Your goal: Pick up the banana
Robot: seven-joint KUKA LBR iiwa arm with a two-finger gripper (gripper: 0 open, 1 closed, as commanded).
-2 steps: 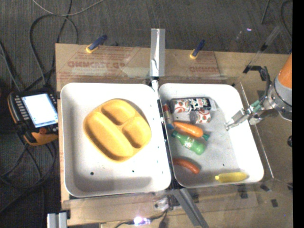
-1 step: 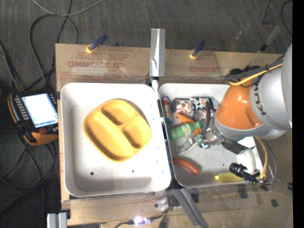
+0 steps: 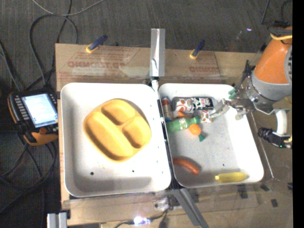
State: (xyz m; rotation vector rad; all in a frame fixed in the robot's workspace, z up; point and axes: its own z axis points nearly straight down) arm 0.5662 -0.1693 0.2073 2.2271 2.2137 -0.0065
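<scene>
Banana (image 3: pixel 231 176) lies flat along the lower edge of the right bin (image 3: pixel 249 141), near its lower right corner, just beside the wall, with bare floor above it. A sausage (image 3: pixel 186 165) lies to its left, apart. Higher up, a carrot (image 3: pixel 195 129), green bottle (image 3: pixel 179 124) and can (image 3: pixel 192 103) crowd the upper left. The gripper (image 3: pixel 222 109) hangs over the bin's upper right; whether it is spread or pressed together, I cannot tell. A yellow tray (image 3: pixel 118 129) fills the left bin (image 3: pixel 71 141).
</scene>
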